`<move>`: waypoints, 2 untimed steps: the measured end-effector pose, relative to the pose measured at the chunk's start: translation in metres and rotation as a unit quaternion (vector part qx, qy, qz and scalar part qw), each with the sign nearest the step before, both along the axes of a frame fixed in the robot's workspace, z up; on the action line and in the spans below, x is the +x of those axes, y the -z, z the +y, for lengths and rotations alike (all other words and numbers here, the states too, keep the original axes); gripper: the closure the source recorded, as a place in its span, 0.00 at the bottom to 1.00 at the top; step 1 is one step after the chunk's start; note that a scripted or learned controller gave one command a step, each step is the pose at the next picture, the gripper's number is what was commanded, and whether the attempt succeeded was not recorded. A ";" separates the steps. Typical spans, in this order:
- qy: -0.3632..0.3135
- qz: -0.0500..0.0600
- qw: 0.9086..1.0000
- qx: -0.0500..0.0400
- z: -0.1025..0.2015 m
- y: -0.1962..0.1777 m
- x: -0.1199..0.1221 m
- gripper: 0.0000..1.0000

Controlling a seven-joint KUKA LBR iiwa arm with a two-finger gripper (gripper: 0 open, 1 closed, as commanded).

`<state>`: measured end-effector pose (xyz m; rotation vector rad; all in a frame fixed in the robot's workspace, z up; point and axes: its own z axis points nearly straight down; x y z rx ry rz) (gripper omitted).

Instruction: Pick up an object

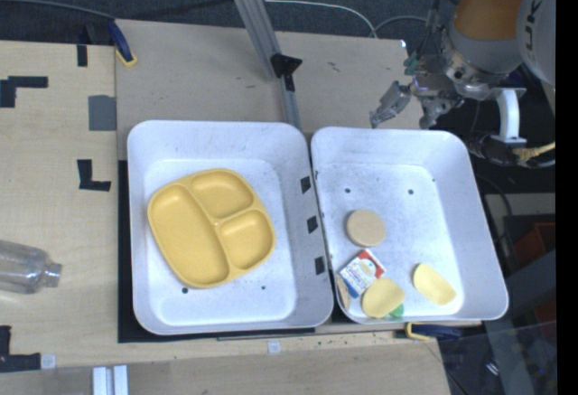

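My gripper [410,108] hangs over the back rim of the right bin [470,203], open, with nothing between its fingers [388,107]. Well in front of it, on the bin floor, lies a round tan disc [366,228]. Closer to the front wall sit a small red-and-white packet [360,273], a yellow lump [382,297] touching the packet, and a second yellow piece [433,284] to the right. A bit of green [396,313] peeks out under the first yellow lump.
The left bin [144,158] holds a yellow three-compartment plate [210,226]. A slanted metal post [253,9] rises behind the bins. A clear bottle [25,267] lies on the bench at far left. Cables run along the back.
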<state>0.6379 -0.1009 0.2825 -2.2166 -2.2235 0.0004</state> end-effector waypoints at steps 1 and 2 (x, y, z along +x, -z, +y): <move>0.001 0.002 1.000 -0.002 -0.026 0.082 0.043 0.00; 0.001 0.002 1.000 -0.001 -0.016 0.109 0.042 0.00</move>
